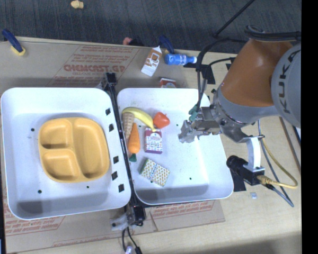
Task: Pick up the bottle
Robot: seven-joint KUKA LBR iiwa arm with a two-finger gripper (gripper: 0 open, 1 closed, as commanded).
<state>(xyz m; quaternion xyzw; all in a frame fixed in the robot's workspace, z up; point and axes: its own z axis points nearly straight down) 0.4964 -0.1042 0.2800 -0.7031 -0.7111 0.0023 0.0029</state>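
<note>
looking down on the bench, i see my gripper (pixel 186 133) hanging over the right bin (pixel 212 181), about mid-height and toward its right half, with the grey wrist and the orange band of the arm (pixel 254 78) coming in from the right. nothing sits between the gripper's tips from what i can see, and the metal there is too small and blurred for me to judge whether it is spread or pressed together — i cannot tell.

the bottle (pixel 179 60) is blue with a white cap end and lies on its side on the cardboard behind the right bin, outside it, well apart from the gripper. just to its left lies a small white carton (pixel 151 61), tilted.

inside the right bin, along its left side, i see a banana (pixel 138 115), a red pepper-like toy (pixel 161 120) just beside it, a carrot (pixel 133 137) lying lengthwise below the banana, a small dark red box (pixel 153 141) next to the carrot, and a patterned packet (pixel 154 172) nearer the front wall.

the left bin (pixel 21 194) holds a yellow divided tray (pixel 74 148) — three compartments, sitting near its middle.
</note>
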